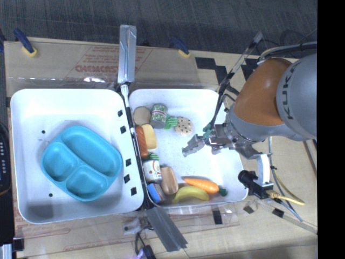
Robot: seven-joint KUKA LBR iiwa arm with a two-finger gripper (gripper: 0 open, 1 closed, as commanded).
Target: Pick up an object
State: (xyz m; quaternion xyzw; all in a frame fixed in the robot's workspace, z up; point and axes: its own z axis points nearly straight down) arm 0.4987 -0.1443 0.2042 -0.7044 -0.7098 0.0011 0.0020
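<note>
**Arm poised over the right bin, nothing picked yet**

From the overhead camera, the grey two-finger gripper [190, 146] hangs over bare floor in the shallow white right-hand bin [211, 98], its fingers apart and holding nothing. The toys crowd that bin's left and lower sides: a round speckled cookie [184, 125] just up-left of the fingertips, an orange plastic carrot [201, 185] and a yellow banana [191, 195] along the bottom wall. The left white bin [21, 161] holds a blue divided plastic tray [81, 161]. I'd judge the cookie the nearest target; centring over it before descending, clear of its neighbours, should help.
</note>
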